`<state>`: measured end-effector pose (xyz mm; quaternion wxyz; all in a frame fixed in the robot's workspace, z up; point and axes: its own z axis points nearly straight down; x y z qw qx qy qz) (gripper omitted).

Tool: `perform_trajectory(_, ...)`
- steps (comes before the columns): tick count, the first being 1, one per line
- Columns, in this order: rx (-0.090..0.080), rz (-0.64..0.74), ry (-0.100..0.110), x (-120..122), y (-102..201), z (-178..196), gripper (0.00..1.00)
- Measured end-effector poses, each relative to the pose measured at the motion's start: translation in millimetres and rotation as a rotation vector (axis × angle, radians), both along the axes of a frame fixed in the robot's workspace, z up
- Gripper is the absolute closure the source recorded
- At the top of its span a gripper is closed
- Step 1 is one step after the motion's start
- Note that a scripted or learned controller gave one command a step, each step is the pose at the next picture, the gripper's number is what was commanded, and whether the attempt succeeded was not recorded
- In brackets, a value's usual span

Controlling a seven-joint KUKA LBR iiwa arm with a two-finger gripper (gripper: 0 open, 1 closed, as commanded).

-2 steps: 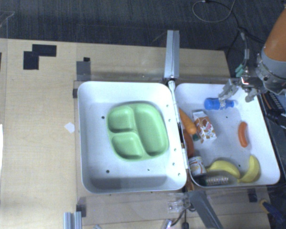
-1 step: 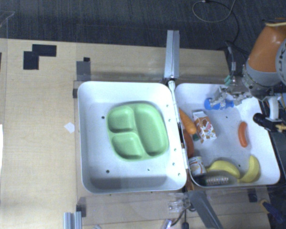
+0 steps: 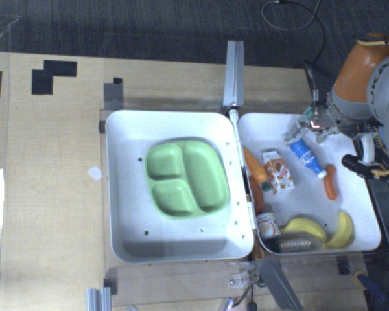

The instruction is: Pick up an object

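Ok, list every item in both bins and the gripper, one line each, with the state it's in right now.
green divided plate: flat, right way up, in the left bin
carrot: lying along the right bin's left wall
juice carton: on its side
blue bottle: lying down, cap on
sausage: lying flat
bananas: lying near the front wall
small can: upright
gripper: over the right bin's far edge, holding nothing visible

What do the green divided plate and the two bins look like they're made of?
The green plate looks like moulded plastic with a matte finish: uniform colour, soft rounded dividers between three sections. The left bin and right bin look like smooth white plastic with rounded corners, though painted metal can't be ruled out.
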<state>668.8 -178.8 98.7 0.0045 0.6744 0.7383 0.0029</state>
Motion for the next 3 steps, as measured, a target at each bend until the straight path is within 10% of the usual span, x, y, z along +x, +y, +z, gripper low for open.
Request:
perform_trajectory(1,0.002,-0.095,0.003,-36.7,7.7,-11.3,0.0)
perform_trajectory(2,0.003,-0.092,-0.005,-33.8,9.3,1.6,1.0)
perform_trajectory(3,0.001,-0.072,0.002,1.9,51.7,96.3,1.0)
